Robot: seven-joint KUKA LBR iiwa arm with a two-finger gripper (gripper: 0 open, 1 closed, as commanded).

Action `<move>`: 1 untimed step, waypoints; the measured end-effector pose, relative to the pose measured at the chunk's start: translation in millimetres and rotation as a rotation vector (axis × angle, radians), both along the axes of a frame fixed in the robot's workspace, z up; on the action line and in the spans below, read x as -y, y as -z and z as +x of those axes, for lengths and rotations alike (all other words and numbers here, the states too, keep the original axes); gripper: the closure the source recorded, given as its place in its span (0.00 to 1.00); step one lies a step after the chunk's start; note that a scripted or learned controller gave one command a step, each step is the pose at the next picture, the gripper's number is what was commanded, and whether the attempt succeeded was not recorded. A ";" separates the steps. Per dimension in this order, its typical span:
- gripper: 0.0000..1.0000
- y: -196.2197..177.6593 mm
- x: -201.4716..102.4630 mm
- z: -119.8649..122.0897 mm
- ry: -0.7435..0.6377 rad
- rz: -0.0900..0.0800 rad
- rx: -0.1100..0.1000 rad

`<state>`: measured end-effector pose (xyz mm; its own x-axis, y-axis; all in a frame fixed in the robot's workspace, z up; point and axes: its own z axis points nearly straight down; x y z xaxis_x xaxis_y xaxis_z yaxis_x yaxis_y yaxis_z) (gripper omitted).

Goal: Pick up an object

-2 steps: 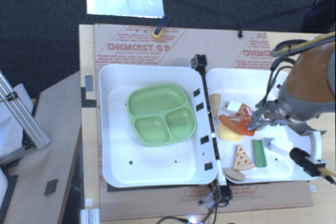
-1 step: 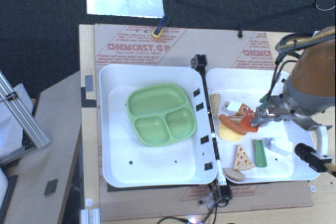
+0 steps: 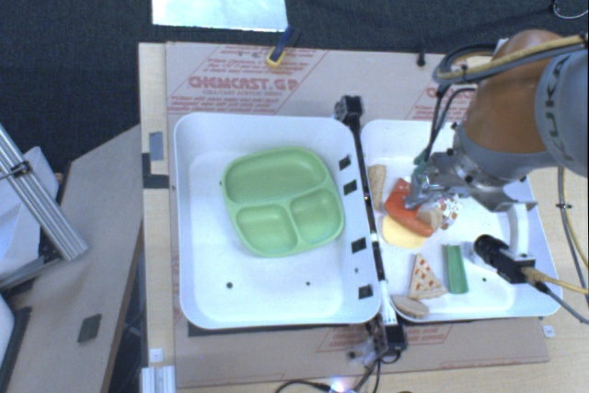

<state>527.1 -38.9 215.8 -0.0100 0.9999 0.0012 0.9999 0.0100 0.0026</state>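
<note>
At the near edge of the right shallow white bin, a small tan, rounded piece lies against the front rim. Just behind it rests a triangular wedge shaped like a pizza slice, orange with pale spots, and beside that, toward the right, a short green stick lies lengthwise. A black cylindrical fitting with a yellow cable sits over the bin's right part.

Farther in, a flat pale yellow round piece lies near the middle of the bin, partly overlapped by a red-orange block. The tool hangs directly over that red-orange block, touching or nearly touching it; whether it is clenched or released cannot be told, since the tips are lost against the objects beneath. A speckled, pale lump sits just right of the block, and a slim tan piece stands near the divider between bins.

In the left shallow white bin lies a light green plastic tray with three compartments.

Beyond both bins, the cardboard-covered table bears red printing, and a yellow-tipped object rests at its far edge.
</note>
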 end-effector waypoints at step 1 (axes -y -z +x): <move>1.00 -10.2 -41.4 23.2 0.001 0.000 0.001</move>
